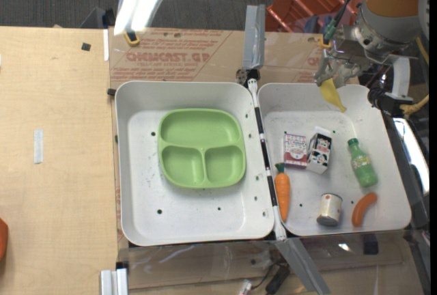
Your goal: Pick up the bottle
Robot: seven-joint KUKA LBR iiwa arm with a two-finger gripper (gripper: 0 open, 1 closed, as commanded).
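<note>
From the overhead camera, the bottle [362,163] lies in the right bin [382,124], toward its right side, green with its cap pointing to the far wall and its body slanting down to the right. Just below its base lies an orange sausage-shaped piece [364,209], close to but apart from it. To its left stands a small black-and-white carton [319,149], touching a pink-and-white box [295,149]. A tin can [330,209] lies on its side near the front wall, and a carrot [283,192] rests along the divider between the bins.

The jaws [333,85] hang over the far edge of the right bin, well apart from the bottle, gripping a yellow banana-like piece [334,95] that dangles from them toward the bin floor. Nothing lies between them and the bottle except bare bin floor.

The left bin [133,171] holds a green sectioned plate [202,147]. The worktop [54,150] stretches away to the left, with printed cardboard [177,51] behind the bins.
</note>
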